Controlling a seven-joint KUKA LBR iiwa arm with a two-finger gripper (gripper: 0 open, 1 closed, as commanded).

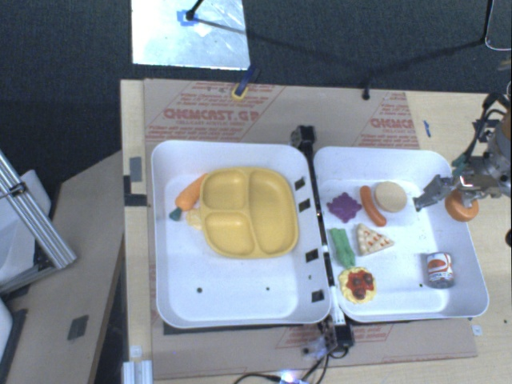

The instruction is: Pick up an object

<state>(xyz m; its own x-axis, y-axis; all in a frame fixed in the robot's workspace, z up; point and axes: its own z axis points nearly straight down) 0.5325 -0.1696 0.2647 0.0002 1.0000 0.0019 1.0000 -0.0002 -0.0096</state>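
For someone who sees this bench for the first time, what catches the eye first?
The yellow divided plate in the left bin, with a toy carrot at its left edge. Next, the small toy foods in the right bin: purple piece, sausage, pizza slice, can.

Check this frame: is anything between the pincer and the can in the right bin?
Nothing visible does. The pincer hangs at the right bin's right side, and the can lies below it in the view with bare white floor between. The bun sits off to the left.

The bench (pixel 264 106), covered in printed cardboard, bears 2 white bins (pixel 172 294) (pixel 468 290) side by side.
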